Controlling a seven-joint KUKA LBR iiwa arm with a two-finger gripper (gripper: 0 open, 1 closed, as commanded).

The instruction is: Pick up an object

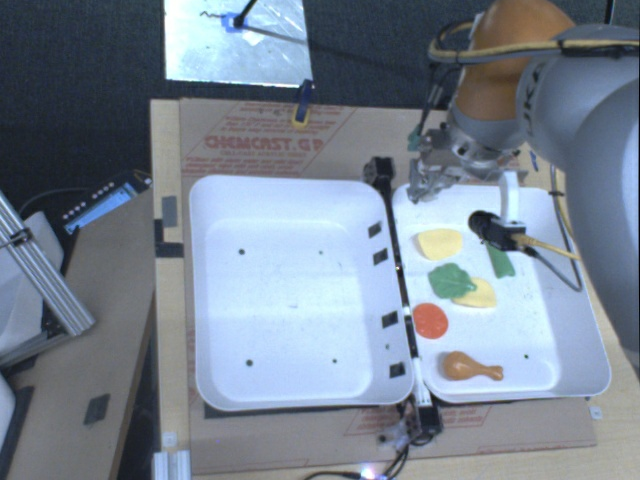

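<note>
Currently gripper [428,183] hovers over right bin [580,363] upper-left corner; jaws' state cannot tell. Nearest target: yellow slice [438,243], frame centre-right, just below. Judged light, rigid, slick plastic; grip across narrow edges.

The arm [585,78] is showing a broad, smooth grey shell, rounded like a thick tube. An orange band [505,53] is bulging above the wrist, glossy and dome-shaped. Thin dark cables are looping over that orange part. Below it, the wrist is narrowing into a metallic grey gripper [425,183] with small dark fittings.
</note>
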